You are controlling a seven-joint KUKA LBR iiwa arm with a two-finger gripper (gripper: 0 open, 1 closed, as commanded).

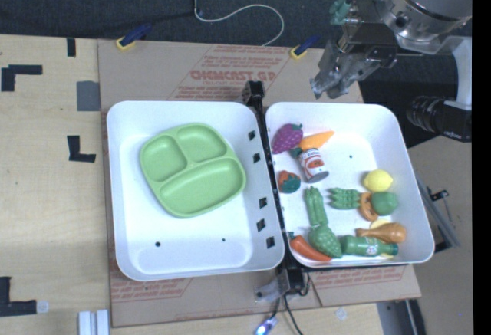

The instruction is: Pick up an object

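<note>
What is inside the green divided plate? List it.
The green divided plate, in the left bin, shows three bare compartments. The bin floor under it is covered.

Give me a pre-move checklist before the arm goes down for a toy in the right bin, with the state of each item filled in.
1. Gripper clear of the bins: ok, it hangs above the cardboard behind the right bin.
2. Gripper carrying nothing: ok, nothing hangs from it.
3. Finger opening ready for a grasp: cannot tell.
4. A toy standing apart from the rest: ok, the small can has bare floor on its right.
5. Lower toys easy to separate: not ok, the bottle, the carrot and the green vegetable lie crowded together.
6. Left bin out of the way: ok, the green plate sits inside it.
</note>
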